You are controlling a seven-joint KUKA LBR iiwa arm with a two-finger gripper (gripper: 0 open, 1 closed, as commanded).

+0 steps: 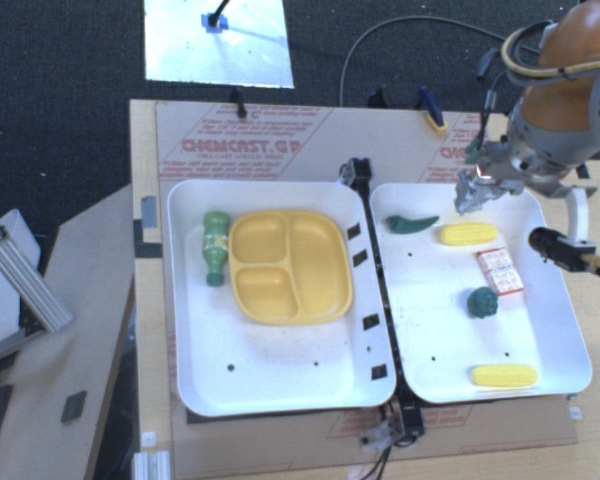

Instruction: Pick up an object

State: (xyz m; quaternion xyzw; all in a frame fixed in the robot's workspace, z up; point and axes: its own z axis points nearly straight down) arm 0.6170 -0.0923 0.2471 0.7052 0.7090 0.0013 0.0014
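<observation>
My gripper hangs over the back edge of the right bin, nothing visibly in it. Just below and in front of it lies a yellow corn cob. A dark green pepper lies to the cob's left. Further forward in the same bin are a red and white packet, a green broccoli piece and a second corn cob near the front wall.
The left bin holds a yellow divided plate and a green bottle lying beside the plate's left edge. A black ridge divides the two bins.
</observation>
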